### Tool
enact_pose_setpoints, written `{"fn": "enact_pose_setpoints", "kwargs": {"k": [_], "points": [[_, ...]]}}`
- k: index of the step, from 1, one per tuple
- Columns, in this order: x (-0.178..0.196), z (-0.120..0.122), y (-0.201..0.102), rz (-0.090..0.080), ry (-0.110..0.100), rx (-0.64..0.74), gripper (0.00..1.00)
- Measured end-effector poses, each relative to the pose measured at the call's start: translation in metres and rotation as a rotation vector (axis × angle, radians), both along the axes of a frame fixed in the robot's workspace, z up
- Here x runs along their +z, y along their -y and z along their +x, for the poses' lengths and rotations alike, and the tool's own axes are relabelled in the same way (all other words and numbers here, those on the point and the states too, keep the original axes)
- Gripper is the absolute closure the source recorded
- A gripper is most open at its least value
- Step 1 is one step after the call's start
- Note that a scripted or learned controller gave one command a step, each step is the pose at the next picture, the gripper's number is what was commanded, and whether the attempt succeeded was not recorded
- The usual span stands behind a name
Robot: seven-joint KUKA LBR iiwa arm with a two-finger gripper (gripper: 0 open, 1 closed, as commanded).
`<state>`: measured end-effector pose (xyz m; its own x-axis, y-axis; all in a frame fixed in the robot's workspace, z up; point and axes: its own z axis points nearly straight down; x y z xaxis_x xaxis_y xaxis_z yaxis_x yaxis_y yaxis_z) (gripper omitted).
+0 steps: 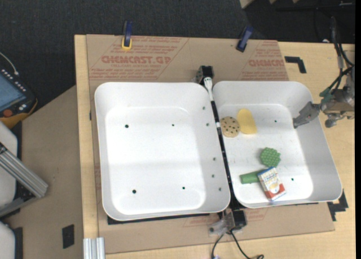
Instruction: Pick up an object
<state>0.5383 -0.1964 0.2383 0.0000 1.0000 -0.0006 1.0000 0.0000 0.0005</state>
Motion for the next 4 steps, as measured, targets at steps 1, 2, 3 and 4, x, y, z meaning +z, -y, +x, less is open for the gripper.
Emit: {"fn": "enact_pose_setpoints", "kwargs": {"k": [1,2,3,4], "points": [[0.011,0.001,0.000,-0.002,0.004,0.001,1.00],[0.049,0.028,-0.059,0.000,0.007,0.008,1.00],[0.125,0.006,-0.124,0.002,0.009,0.008,1.00],[0.068,-0.060,-0.124,0.002,-0.008,-0.002,1.00]]}}
